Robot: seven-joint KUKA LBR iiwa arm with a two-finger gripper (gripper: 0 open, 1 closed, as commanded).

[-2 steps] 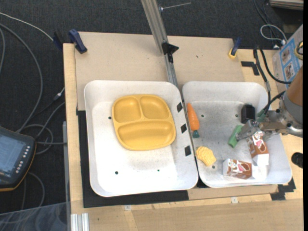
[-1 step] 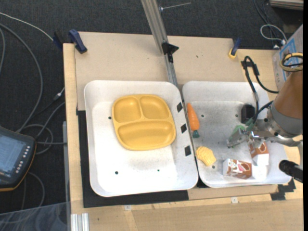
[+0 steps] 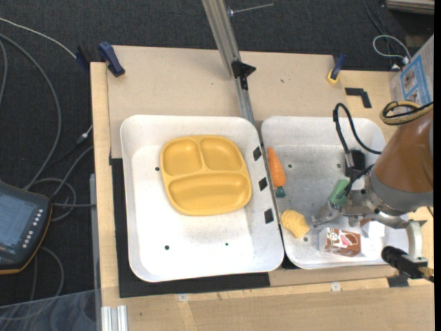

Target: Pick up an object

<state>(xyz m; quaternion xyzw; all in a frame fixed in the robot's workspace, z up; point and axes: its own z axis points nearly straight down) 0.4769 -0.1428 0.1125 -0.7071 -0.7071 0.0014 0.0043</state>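
The right bin [image 3: 310, 136] holds several small objects. An orange carrot [image 3: 276, 167] lies along its left wall. A yellow lumpy piece [image 3: 295, 223] sits near the front left corner. A green object [image 3: 339, 192] lies tilted in the middle, and a red and white packet [image 3: 342, 241] rests by the front wall. My gripper [image 3: 332, 216] is low in this bin, reaching in from the right. It is between the green object and the packet, just right of the yellow piece. Nothing is visibly lifted.
The left bin [image 3: 141, 205] holds a yellow divided plate [image 3: 204, 174]. A metal pole [image 3: 224, 26] slants down to the seam between the bins. Black cable [image 3: 344, 133] loops over the right bin's back. Blue clamps [image 3: 110, 57] grip the bench's rear edge.
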